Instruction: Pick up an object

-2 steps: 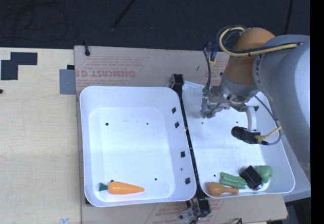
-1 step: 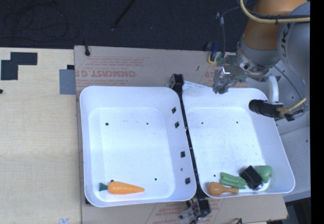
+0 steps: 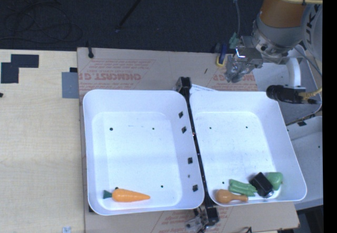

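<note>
We see the claw [image 3: 235, 73] hanging off at about one o'clock, above the cardboard beyond the right bin [image 3: 295, 166], likely parked clear of the bins before choosing a target; we cannot tell its state. We count two bins: the left bin [image 3: 95, 163] has one carrot [image 3: 129, 195] at seven o'clock, while the right bin's five o'clock corner gathers four things: a pear [image 3: 229, 197], a pea pod [image 3: 242, 187], a black block [image 3: 261, 184] and a green piece [image 3: 275, 178].

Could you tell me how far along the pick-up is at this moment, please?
Nothing is picked yet. The gripper hangs above the far edge of the right bin, carrying nothing visible. The carrot lies in the left bin; the other toys, including a black block, sit in the right bin's near corner. Reaching, grasping and lifting remain.
</note>
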Action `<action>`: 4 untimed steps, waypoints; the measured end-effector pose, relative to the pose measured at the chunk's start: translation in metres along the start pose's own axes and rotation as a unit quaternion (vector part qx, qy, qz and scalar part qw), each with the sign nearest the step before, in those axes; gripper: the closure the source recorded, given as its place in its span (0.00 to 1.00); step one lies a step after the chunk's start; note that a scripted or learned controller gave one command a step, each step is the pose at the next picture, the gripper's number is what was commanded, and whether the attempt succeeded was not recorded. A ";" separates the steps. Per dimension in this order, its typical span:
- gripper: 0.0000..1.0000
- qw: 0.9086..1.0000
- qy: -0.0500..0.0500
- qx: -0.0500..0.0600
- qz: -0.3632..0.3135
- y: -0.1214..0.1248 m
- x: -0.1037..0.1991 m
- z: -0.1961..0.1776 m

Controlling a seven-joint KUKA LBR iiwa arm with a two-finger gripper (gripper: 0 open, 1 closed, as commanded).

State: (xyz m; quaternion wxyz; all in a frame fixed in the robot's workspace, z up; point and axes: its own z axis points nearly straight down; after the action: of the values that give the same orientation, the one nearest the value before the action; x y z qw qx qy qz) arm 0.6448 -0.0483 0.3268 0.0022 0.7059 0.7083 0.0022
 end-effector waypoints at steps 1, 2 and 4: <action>1.00 1.000 0.000 0.005 0.003 -0.037 -0.040 -0.012; 1.00 1.000 0.000 0.005 0.003 -0.052 -0.070 -0.005; 1.00 1.000 0.000 0.003 0.002 -0.001 -0.102 -0.037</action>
State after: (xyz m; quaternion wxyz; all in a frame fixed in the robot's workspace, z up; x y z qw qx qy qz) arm 0.6442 -0.1508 0.3637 0.0002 0.7072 0.7070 -0.0004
